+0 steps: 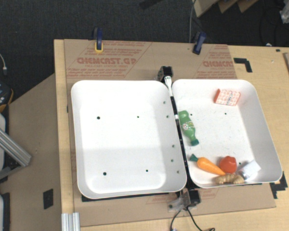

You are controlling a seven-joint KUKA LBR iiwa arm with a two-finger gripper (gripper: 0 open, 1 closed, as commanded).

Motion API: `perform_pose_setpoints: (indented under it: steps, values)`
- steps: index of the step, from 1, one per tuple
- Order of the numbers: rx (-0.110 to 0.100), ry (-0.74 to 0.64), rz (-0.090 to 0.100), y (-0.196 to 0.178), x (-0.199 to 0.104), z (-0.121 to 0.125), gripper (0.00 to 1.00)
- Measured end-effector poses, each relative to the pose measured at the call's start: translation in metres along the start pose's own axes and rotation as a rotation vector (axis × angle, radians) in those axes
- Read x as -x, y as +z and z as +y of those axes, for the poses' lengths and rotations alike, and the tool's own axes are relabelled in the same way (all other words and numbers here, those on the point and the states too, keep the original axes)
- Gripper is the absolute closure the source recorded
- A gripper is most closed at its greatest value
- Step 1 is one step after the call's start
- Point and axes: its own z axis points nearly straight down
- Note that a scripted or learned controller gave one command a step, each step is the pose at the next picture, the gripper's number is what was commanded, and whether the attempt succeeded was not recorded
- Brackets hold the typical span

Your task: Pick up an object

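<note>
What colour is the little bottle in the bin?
Green, with a pale label; the bottle shows in the camera view.

I count two white bins (86, 143), one green bottle (187, 126), one carrot (208, 165), one tomato (227, 164), one ginger root (229, 179), one pink box (227, 97).

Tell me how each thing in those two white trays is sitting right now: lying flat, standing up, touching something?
Green bottle: lying on its side by the right bin's left wall.
Pink box: lying flat, apart from the rest, near the far corner.
Carrot: lying down, tip towards the tomato.
Red tomato: sitting beside the carrot, close or touching.
Ginger root: lying against the near wall.
Left bin: flat on the bench.
</note>
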Motion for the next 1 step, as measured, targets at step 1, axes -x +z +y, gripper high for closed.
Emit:
perform_pose_setpoints:
  steps: [1]
  values:
    - [0.005,-0.007,0.0,0.0011,-0.0713,0.0258,1.0]
